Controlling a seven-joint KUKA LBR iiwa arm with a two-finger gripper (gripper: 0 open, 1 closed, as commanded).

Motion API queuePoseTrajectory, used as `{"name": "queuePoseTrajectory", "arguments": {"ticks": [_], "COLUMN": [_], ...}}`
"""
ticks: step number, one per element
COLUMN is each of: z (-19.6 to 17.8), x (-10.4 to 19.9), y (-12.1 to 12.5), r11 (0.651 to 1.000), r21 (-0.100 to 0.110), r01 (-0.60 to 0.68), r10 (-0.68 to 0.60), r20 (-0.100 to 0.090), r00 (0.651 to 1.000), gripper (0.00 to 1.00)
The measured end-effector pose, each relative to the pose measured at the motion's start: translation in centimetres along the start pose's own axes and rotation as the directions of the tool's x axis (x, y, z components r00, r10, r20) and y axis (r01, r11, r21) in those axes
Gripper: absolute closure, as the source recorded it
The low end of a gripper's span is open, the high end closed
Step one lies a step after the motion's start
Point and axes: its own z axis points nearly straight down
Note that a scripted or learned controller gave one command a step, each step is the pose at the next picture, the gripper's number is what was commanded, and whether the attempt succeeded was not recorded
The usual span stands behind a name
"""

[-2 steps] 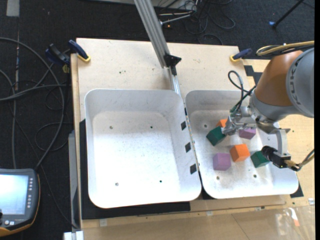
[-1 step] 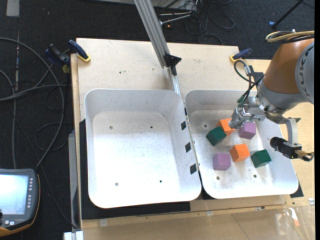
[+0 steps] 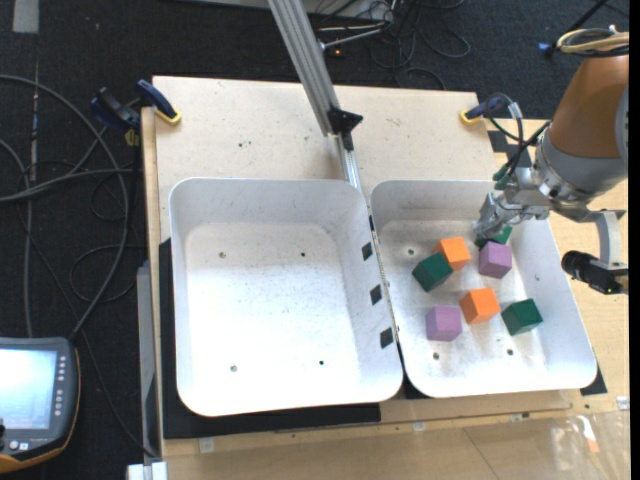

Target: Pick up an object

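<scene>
My gripper (image 3: 494,230) hangs low over the back part of the right bin (image 3: 560,298). A small patch of a dark green block (image 3: 500,235) shows right at its tip, mostly hidden by the gripper. Just in front of it lie a purple block (image 3: 495,259) and an orange block (image 3: 456,251), with a green block (image 3: 432,269) to their left. Nearer the front lie a second orange block (image 3: 480,304), a second purple block (image 3: 443,322) and another green block (image 3: 522,316).
The left bin (image 3: 200,298) stands beside the right one, their rims meeting in the middle. A slanted metal pole (image 3: 305,53) crosses the back of the bench. Clamps (image 3: 160,103) sit at the back corners. The arm's orange band (image 3: 592,98) is at the right.
</scene>
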Motion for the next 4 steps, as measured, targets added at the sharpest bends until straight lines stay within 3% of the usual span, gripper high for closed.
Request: {"name": "queuePoseTrajectory", "arguments": {"ticks": [1,2,4], "z": [-4.9,-3.3,-3.0], "x": [-0.7,4.5,15.4], "y": [-0.5,0.5,2.1], "r11": [1.0,1.0,1.0], "r21": [0.0,0.008,0.005], "r01": [0.0,0.005,0.006], "r10": [0.0,-0.005,-0.006], "r20": [0.0,-0.004,-0.004], "r00": [1.0,1.0,1.0], "gripper": [1.0,1.0,1.0]}}
